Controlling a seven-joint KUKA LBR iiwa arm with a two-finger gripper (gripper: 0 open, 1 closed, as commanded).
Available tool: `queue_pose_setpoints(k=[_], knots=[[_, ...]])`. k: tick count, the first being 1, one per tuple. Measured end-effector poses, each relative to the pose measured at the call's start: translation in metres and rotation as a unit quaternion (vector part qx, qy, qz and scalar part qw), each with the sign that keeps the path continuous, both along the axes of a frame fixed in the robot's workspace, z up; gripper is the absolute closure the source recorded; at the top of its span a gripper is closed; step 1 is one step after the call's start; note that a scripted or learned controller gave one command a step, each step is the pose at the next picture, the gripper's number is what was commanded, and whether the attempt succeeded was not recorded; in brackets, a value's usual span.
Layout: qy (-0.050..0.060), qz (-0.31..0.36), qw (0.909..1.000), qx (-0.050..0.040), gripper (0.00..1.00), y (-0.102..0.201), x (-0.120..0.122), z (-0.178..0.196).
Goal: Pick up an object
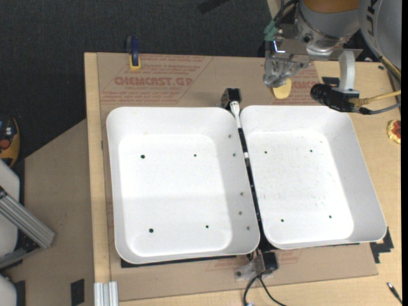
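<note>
Where the arm (331,5) enters at the top right of the camera view, most of it is cut off by the frame edge, leaving a grey body and an orange band. Below the wrist the gripper (278,76) hangs over the bench behind the right bin (357,171), beyond its far rim. Its metal fingers are small and blurred, so whether the jaws are spread or pressed together cannot be told. A small pale yellow object (282,89), rounded and soft-looking, shows at the fingertips, partly covered by them; whether it is pinched or simply sits on the board below is unclear.

Both bins are shallow white trays with rounded corners and smooth, slightly glossy walls, each floor marked by four dark dots. The left bin (121,171) and the right one sit side by side, touching along a dark strip that ends in black clamps (231,97) at the far and near ends. They rest on a brown cardboard sheet (166,75) printed with faint red lettering. A blue and yellow clip (133,51) grips the sheet's far edge. A black cylindrical part (331,95) sticks out beside the gripper, with cables trailing right.
</note>
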State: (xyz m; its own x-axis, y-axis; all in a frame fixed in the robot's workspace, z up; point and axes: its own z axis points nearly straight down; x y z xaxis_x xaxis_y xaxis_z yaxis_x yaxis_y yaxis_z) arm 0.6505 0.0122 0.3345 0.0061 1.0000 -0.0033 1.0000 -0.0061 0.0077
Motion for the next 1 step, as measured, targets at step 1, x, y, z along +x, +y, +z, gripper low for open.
queue_pose_setpoints(k=[1], knots=[[0.009, 0.007, 0.9999, 0.003, 1.0, 0.0857, -0.0074, -0.0852]])
